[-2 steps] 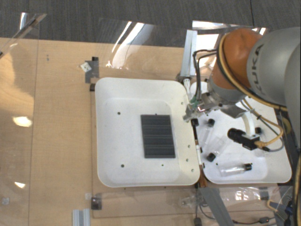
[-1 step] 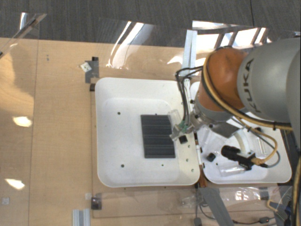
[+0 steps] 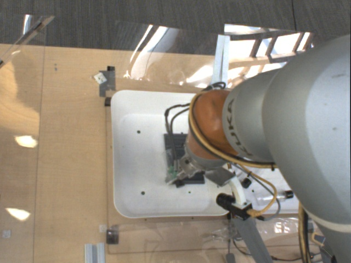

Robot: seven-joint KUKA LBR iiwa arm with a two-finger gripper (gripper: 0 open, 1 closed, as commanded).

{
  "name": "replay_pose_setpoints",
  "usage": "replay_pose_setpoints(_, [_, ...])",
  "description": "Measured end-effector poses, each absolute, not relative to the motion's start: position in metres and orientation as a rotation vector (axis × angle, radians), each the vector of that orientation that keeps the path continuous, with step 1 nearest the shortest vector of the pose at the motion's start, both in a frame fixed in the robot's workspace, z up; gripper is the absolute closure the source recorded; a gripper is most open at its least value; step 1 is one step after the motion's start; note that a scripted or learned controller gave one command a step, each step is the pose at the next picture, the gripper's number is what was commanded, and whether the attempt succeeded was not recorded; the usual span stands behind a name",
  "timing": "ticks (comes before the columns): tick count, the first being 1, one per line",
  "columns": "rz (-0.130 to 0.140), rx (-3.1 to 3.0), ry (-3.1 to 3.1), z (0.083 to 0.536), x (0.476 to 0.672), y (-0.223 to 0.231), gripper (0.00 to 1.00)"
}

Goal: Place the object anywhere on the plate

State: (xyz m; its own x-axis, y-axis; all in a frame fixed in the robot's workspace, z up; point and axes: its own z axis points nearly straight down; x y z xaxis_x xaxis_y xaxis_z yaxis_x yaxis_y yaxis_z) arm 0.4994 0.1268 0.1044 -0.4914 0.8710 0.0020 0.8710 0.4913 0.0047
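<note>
Pale wooden bench point(image 3: 60, 163) fills most of what I see, with dark grey carpet point(image 3: 137, 4) running across the far side at twelve o'clock. Bright window glare lies on the wood toward one o'clock, and smaller light patches sit on the bench at nine o'clock. A sheet of clear plastic seems to cover the wood, its edges catching the light.

On the bench sits a shallow white bin point(image 3: 137, 163) with rounded corners; two small dark dots mark its floor, one toward ten o'clock and one toward seven. Small dark brackets point(image 3: 108, 82) hold the bin at its ten o'clock corner, and another point(image 3: 112, 235) sits at its seven o'clock corner. A pale upright post point(image 3: 220, 59) stands just beyond the bin's far rim at twelve o'clock.

My biggest obstacle is the arm point(image 3: 296, 125) itself: its grey bulk comes in from three o'clock and hides the whole right portion of the scene, including the second bin. The orange band point(image 3: 211, 122) and looping yellow and black cables point(image 3: 241, 158) lie over the bin's right half.

The claw point(image 3: 178, 169) hangs over the middle of the bin, dark, with a strip of green circuit board on its left edge. I cannot tell whether its fingers are apart or together. I cannot make out the object or the plate, so I cannot place either relative to the claw.
</note>
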Motion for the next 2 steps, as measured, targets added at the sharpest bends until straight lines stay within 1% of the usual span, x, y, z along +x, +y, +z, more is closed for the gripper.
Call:
replay_pose_setpoints(1, [0.011,1.401,2.805,0.267,0.489,0.16,1.0])
replay_pose_setpoints(2, [0.005,0.453,3.105,0.177,0.488,0.207,1.0])
